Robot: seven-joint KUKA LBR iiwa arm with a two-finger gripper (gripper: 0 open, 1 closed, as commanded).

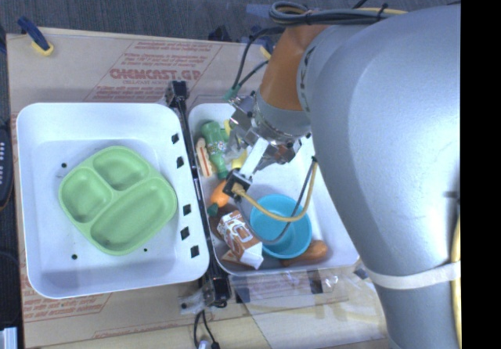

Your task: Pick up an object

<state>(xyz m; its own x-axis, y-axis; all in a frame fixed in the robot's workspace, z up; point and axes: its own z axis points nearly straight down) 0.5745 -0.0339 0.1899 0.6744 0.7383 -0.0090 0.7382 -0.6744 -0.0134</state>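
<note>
Clutter crowds the right bin point(330, 210), presumably why the gripper point(244, 138) hangs low over its far left corner, just beside the green bottle point(211, 134), the probable pick, clear of blue bowl point(283, 236) and carton point(237, 236) by the near edge; whether it is open cannot be told.

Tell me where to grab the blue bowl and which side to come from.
Grip the blue bowl by its rim, coming down from above: it sits mouth up, so the thin wall offers a pinch. Probably pick the side away from the carton, which lies close beside it.
</note>
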